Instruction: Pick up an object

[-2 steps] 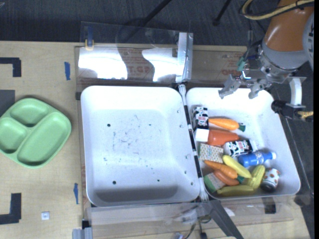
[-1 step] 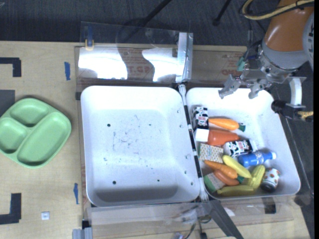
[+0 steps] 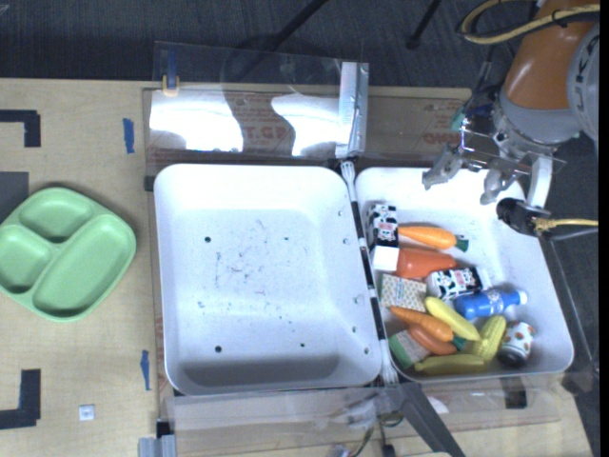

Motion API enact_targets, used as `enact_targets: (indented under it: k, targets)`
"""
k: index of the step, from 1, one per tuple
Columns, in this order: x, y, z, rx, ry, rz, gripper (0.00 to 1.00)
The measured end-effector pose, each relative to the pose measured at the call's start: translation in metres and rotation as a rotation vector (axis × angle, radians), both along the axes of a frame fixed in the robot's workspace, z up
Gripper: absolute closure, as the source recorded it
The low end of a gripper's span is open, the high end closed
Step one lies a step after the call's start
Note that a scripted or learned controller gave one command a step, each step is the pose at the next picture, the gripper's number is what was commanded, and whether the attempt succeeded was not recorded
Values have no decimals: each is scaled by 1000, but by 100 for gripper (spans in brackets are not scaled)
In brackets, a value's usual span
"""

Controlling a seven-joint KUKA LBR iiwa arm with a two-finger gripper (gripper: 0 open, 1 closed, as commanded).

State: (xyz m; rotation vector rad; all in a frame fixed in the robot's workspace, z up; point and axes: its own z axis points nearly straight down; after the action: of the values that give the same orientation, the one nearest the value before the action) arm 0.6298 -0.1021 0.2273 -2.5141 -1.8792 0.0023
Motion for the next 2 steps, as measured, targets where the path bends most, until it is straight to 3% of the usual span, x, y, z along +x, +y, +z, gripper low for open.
enact_targets:
  k: [1, 2]
  targets:
    - [-38, -27, -132, -1, -2, -100, 0]
    - [-11, -61, -142, -2, -7, 199, 0]
